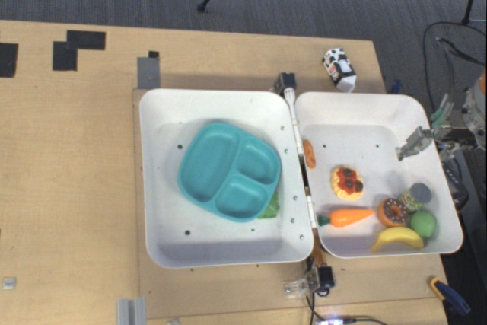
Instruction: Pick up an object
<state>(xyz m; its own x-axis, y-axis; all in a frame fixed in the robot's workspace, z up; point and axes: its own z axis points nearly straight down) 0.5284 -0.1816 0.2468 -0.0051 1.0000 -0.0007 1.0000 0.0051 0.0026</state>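
The jaws hang at the right bin's right edge, I cannot tell if apart or together, and the banana, apple and donut sit so close they could bump or slip

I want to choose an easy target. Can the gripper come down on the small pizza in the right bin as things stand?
Probably yes. The pizza lies alone on bare floor of the right bin, apart from the carrot; the gripper is over the same bin.
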